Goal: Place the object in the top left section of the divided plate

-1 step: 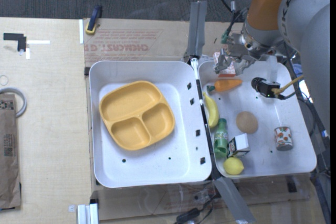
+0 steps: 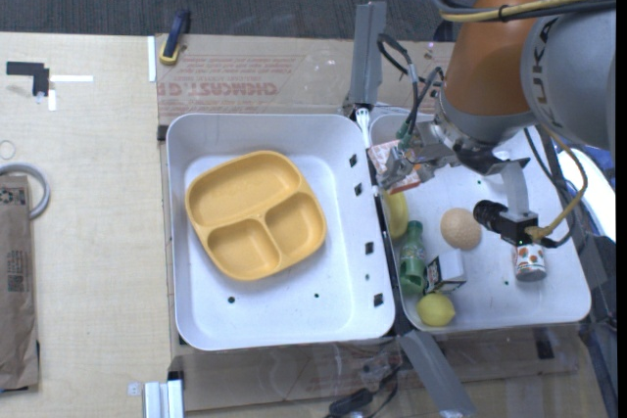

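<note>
Divided plate (image 2: 256,213): yellow, three sections, lying in the left bin (image 2: 196,308) slightly rotated, all sections bare. Candidate objects sit in the right bin (image 2: 568,303), none on the plate.

Gripper (image 2: 394,173): positioned low over the far-left corner of the right bin, just beside the wall shared by both bins. Its spread cannot be determined; cabling and a reddish packet-like item (image 2: 382,155) crowd the tip, and whether anything is held cannot be told.

Arm (image 2: 509,64): enters from the right, orange band uppermost, wrist angled down and leftward toward the bin corner.

Right bin contents: a yellow elongated fruit (image 2: 397,213) just below the gripper, a green bottle (image 2: 410,257) near it, a yellow lemon (image 2: 436,309) at the near edge, a tan ball (image 2: 460,229) at centre, a small white-and-black carton (image 2: 449,272), a small can (image 2: 530,261) to the right.
</note>
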`<state>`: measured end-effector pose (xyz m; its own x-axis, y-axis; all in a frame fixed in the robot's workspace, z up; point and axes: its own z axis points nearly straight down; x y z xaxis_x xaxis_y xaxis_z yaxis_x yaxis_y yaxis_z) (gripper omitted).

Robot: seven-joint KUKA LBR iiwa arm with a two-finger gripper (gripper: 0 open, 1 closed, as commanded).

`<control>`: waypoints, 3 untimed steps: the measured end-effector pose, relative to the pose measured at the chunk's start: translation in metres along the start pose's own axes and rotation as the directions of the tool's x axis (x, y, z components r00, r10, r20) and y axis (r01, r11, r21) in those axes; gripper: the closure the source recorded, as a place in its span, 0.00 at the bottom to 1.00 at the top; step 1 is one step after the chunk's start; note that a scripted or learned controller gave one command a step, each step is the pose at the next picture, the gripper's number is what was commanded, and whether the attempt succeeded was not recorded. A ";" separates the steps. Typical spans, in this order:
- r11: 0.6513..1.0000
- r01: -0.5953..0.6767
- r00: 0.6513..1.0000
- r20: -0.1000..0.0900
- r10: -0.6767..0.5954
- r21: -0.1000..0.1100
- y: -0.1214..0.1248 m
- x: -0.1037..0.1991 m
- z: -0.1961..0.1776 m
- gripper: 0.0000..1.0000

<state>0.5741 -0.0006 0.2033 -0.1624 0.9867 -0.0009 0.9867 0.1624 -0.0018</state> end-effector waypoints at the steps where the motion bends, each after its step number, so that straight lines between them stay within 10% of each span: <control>1: 0.982 -0.188 0.982 0.001 0.188 0.003 0.010 0.126 0.046 1.00; 2: 0.881 -0.473 0.881 -0.021 0.473 -0.023 -0.015 0.133 0.099 1.00; 3: 0.886 -0.464 0.886 -0.007 0.463 -0.011 0.046 0.120 0.101 1.00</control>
